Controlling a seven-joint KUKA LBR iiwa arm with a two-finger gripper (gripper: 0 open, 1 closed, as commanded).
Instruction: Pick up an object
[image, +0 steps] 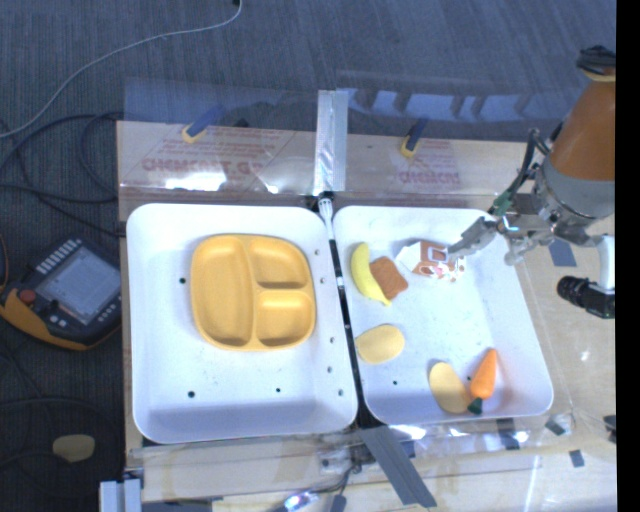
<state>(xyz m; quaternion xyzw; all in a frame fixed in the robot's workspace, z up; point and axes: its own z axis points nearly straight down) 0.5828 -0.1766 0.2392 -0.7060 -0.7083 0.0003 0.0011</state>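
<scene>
White bins sit side by side: the left bin (150, 330) holds a yellow tray (252, 291), while the right bin (520, 330) holds a banana (364, 274) touching a brown block (389, 277), a small red-and-white piece (435, 260) at the far side, a pale round (380, 343), and a carrot (483, 374) leaning on a yellow piece (448, 387) near the front. At the right bin's far right edge the gripper (478, 235) reaches in just beside the red-and-white piece, gripping nothing that I can see, and whether it is spread or closed I cannot tell.
</scene>
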